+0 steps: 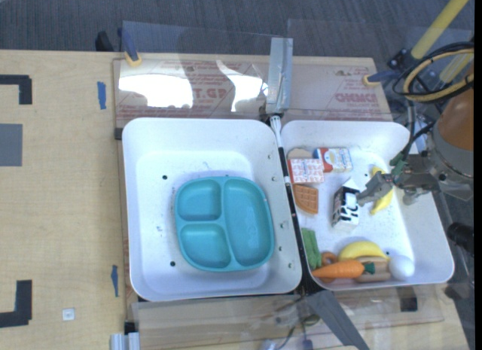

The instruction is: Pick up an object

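My gripper (374, 190) hangs over the right bin (429, 224), reaching in from the right, with the orange-banded wrist (458, 126) behind it. A small yellow object (383, 202) peeks out from under it, and I cannot tell whether they touch. Just left of the gripper stands a black-and-white carton (346, 205). Further left lie a red-and-white packet (306, 170), a small milk carton (334, 159) and an orange waffle-like piece (306, 198). Along the bin's near wall rest a banana (362, 250), a carrot (339, 269), a white egg (401, 266) and a green piece (309, 244).
The left bin (143, 190) holds a teal divided plate (224, 222). A clear plastic shield (203, 77) and a metal post (279, 74) stand behind the bins. Yellow and black cables (437, 70) hang at the far right. The wooden bench (53, 190) stretches left.
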Tool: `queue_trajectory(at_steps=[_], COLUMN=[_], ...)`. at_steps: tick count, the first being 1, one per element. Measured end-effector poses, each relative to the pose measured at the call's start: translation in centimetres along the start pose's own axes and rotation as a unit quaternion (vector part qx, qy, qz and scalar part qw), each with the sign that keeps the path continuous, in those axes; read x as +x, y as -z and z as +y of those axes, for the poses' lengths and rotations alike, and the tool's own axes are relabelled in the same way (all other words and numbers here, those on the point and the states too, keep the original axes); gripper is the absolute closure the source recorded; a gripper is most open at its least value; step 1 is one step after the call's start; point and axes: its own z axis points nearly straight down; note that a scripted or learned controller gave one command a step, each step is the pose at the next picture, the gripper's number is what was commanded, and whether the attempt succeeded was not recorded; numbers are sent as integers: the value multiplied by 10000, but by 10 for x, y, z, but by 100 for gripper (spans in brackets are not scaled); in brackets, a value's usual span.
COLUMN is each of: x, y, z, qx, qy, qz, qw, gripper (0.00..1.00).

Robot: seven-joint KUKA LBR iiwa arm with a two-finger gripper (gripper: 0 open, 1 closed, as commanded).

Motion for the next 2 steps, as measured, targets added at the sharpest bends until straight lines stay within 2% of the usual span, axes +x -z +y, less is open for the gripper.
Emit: queue_trajectory(at_steps=[1,2], x=[-10,-21], y=[-82,-161], z=[59,41], qx=[8,-22], qy=[1694,568], qz=[3,-5], qw=[9856,9984], gripper=[0,0])
